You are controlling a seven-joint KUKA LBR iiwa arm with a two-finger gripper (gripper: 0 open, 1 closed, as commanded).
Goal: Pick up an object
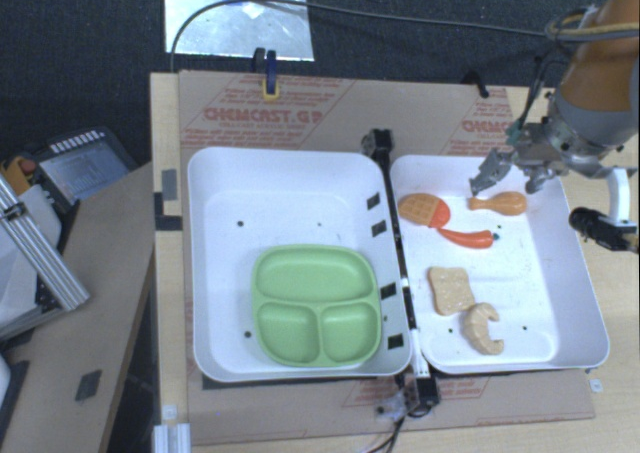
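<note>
End effector (514, 173) hovering over the far end of the right bin (570, 271), fingers spread apart and gripping nothing, just above and beside a toy chicken drumstick (498, 204). Also in that bin: an orange slice-shaped piece (424, 209), a red chili pepper (466, 237), a slice of toast (452, 290) and a pale curved croissant-like piece (484, 327). In the left bin (215, 241), a green divided plate (315, 303) near the front.
</note>
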